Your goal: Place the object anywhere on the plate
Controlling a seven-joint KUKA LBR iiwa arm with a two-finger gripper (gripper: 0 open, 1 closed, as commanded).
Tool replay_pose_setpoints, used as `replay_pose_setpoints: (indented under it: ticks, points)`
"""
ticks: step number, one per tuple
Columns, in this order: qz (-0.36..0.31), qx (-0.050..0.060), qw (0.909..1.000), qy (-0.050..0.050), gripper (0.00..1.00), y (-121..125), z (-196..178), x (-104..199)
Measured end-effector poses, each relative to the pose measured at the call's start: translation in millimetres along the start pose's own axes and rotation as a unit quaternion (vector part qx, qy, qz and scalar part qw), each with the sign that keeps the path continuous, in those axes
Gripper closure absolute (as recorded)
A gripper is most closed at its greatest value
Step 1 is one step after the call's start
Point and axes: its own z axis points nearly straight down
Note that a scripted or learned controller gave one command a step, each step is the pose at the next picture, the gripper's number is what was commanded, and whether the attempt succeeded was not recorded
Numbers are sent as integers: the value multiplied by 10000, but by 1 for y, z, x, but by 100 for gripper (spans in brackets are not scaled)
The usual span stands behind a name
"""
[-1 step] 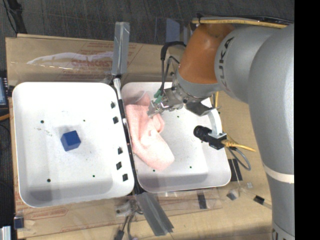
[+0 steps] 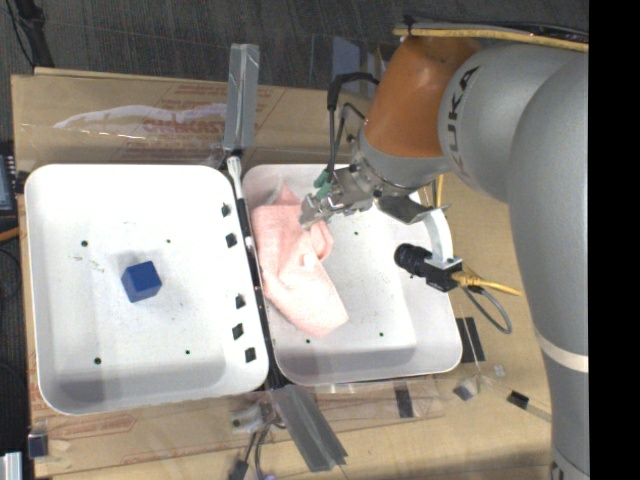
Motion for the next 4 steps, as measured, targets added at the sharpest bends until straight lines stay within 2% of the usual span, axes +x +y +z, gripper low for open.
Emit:
replay_pose_setpoints:
  ticks: [1, 2, 3, 4]
  points:
    - [-2018, 11, 9794, 1, 100, 10, -7, 45]
    - [-3935, 12, 9193, 1, 100, 22, 1, 85]
    - [-5701, -11, 8216, -16, 100, 41, -1, 132]
    - [-5699, -12, 8217, -18, 0, 41, -1, 132]
